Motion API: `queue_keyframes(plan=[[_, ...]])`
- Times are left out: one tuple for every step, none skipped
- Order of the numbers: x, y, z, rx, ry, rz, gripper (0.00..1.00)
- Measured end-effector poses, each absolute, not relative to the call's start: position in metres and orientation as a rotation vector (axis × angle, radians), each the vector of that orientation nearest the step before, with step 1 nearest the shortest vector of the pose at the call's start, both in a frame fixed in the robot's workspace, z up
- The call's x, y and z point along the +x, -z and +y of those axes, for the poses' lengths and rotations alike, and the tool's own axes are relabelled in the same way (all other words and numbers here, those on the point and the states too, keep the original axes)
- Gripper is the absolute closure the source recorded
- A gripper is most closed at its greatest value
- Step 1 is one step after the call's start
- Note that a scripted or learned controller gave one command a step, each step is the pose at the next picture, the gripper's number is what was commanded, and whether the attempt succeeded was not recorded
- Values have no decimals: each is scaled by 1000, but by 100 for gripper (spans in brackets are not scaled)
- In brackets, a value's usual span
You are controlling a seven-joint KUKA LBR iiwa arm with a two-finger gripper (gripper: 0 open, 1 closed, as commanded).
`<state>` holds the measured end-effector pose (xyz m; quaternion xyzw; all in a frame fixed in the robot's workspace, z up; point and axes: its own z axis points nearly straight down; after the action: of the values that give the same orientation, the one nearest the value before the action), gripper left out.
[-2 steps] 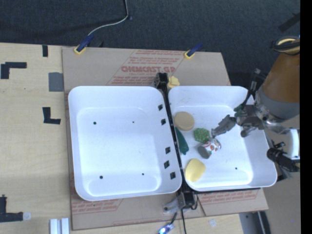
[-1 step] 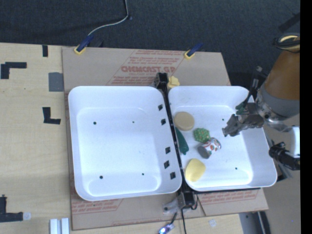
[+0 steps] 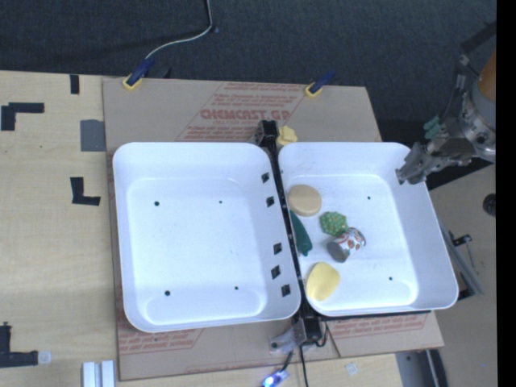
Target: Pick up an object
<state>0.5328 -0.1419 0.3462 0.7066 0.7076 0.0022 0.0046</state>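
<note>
Meanwhile, five small objects are sitting in the right bin (image 3: 419,240), toward its left side.
Going left to right: a dark green strip (image 3: 301,234) is lying against the divider at 9 o'clock; a tan disc (image 3: 305,200) is resting at 11 o'clock, a yellow lump (image 3: 322,281) at 7 o'clock; a leafy green piece (image 3: 333,222) is touching a grey-and-red can (image 3: 347,243) near centre. The gripper (image 3: 411,170) is hovering over the rim at 2 o'clock, holding nothing; whether its fingers are apart, I cannot tell.

Red printed lettering on cardboard sheet (image 3: 242,111) under bins, along far edge, upside down from this view; too blurred to read with certainty. No other legible text, numbers or labels on bins or objects.
</note>
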Motion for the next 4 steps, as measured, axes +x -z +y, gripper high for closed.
queue_keyframes(plan=[[562, -370, -92, 2213, -3, 2227, 100], [510, -231, -39, 2227, 16, 2236, 100], [491, -181, -73, 2228, 8, 2222, 100], [551, -294, 22, 2201, -19, 2232, 100]])
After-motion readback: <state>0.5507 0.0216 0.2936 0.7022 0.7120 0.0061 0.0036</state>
